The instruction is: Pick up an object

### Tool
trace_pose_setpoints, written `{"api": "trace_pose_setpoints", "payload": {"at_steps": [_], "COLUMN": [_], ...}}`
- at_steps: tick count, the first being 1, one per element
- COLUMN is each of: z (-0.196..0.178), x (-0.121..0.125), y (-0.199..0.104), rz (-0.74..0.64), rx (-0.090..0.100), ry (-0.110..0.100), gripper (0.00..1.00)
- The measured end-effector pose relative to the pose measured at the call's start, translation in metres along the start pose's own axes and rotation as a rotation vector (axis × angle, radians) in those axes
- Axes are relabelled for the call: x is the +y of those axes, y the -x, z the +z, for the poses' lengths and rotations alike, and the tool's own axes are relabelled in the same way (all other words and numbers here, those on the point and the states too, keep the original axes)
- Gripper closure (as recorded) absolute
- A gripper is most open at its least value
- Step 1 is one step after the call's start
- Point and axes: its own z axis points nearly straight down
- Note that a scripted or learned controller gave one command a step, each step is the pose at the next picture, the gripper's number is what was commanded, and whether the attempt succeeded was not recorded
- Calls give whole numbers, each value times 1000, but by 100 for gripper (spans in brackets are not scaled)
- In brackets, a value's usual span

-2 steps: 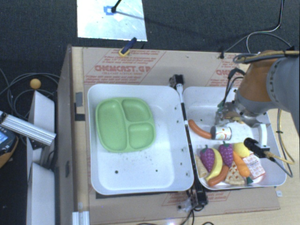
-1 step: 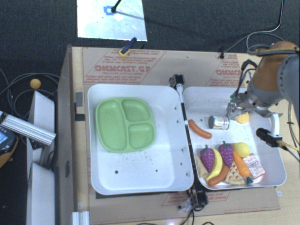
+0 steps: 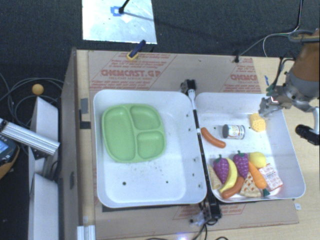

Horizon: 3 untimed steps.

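Arm reached in over right bin far-right corner; gripper hung just above corn piece. Finger state unclear.

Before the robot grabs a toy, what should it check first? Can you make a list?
1. Toys to pick in the right bin: ok, several lie there.
2. Gripper near a toy: ok, the corn is closest.
3. Corn free to grab: ok, it lies apart from the little jar.
4. Fingers open: cannot tell.
5. Already holding something: cannot tell.
6. Toys heaped at the bin's near end: not ok, they touch and overlap.
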Motion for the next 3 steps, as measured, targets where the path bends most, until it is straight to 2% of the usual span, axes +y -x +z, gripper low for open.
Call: {"api": "trace_pose_setpoints", "payload": {"at_steps": [1,2,3], "z": [65,77,82], "x": [-101,-33,19], "y": [-12,-112,-106], "rz": [1,-3,1], "rx": [3,4,11], "ry": [-6,-3,-52], "gripper": [0,0,0]}}
